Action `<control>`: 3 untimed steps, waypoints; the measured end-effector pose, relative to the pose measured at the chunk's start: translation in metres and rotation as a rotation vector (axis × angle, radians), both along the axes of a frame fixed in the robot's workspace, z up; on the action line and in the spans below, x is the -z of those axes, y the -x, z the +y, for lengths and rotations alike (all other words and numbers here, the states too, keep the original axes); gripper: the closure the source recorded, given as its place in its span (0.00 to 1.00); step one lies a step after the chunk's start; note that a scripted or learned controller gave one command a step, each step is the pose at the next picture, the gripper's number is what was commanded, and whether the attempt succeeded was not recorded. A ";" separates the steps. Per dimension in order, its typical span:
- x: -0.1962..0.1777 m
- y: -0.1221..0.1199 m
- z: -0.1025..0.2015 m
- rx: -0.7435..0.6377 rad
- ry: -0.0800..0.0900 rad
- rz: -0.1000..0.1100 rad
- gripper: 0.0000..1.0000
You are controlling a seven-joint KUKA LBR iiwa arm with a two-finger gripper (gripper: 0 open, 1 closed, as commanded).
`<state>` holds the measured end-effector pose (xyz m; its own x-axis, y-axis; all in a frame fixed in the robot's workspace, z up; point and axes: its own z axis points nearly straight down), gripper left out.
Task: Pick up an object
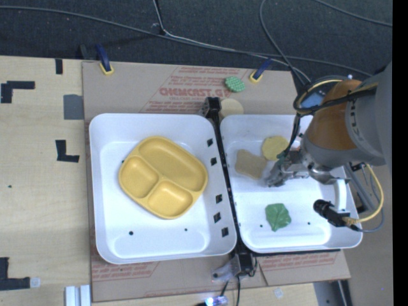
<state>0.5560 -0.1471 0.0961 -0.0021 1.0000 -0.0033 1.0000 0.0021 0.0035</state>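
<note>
The tan block (250,164) lies in the right bin (255,238), near its left wall, with the gripper (275,174) low just beside it on the block's right edge. Whether the pincer stands open or closed cannot be told from here; nothing visibly sits between its tips. A round yellow piece (274,147) lies close behind the gripper toward the bin's back edge, and a green leaf (277,216) rests apart toward the front edge.

The risk, as it looks: the tips seem to come down at the block's edge rather than over it, so a closing could nudge the block toward the wall or catch the yellow piece instead.

The left bin (105,234) carries a yellow divided tray (163,176). Both bins sit on a cardboard sheet (185,91) clamped to a wooden bench (38,203), cables trailing over dark carpet (76,18) behind.
</note>
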 end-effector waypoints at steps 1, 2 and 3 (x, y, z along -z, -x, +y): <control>-0.051 0.001 -0.010 0.001 -0.002 0.000 1.00; -0.115 -0.001 -0.007 0.000 -0.002 -0.003 1.00; -0.128 -0.001 -0.007 0.001 -0.003 0.003 1.00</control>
<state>0.5572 -0.1541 0.2237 -0.0013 1.0000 -0.0002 1.0000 0.0013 0.0005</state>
